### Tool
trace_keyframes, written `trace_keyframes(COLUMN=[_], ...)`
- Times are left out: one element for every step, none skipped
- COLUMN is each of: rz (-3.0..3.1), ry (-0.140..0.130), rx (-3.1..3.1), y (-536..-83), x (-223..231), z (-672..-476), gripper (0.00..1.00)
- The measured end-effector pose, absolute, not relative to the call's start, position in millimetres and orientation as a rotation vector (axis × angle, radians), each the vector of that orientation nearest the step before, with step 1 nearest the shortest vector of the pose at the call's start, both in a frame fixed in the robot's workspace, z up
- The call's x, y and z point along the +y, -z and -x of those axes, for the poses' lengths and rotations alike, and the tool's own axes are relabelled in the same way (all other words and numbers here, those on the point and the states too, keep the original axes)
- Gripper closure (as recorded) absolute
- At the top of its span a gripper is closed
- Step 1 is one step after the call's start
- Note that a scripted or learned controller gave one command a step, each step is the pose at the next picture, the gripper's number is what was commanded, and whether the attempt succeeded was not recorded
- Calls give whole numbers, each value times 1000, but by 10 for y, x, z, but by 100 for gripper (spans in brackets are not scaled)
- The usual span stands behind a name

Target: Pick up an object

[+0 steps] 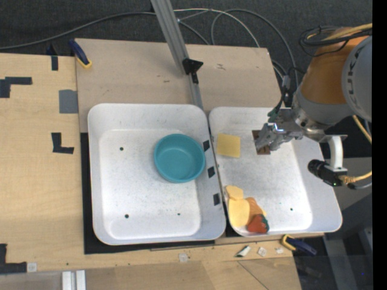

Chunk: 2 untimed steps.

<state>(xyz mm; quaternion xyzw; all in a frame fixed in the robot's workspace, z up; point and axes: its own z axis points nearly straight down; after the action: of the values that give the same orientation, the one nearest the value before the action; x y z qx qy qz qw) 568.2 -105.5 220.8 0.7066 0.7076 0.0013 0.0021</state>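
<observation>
The jaws (264,142) hang low over the upper part of the right bin, and I cannot tell if they are wide or narrow; something small and brown shows at their tips, but whether it is a held thing is unclear. At the left, the wooden table (36,162) carries the left white shallow bin (100,125), with a round teal plastic bowl (179,157) in its middle. In the right white bin (302,186), a flat pale yellow square piece (228,145) lies just beside the jaws, probably the nearest thing to take. A yellow, orange and red heap of toy food (248,213) rests in the lower left corner, well apart from the jaws.
</observation>
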Motion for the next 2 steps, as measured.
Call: trace_keyframes(rz=[-2221, -2216], ry=[3, 1], rx=[2223, 2229], y=[-2179, -2090], x=[-1054, -538], z=[-5681, -5807], gripper=[100, 100])
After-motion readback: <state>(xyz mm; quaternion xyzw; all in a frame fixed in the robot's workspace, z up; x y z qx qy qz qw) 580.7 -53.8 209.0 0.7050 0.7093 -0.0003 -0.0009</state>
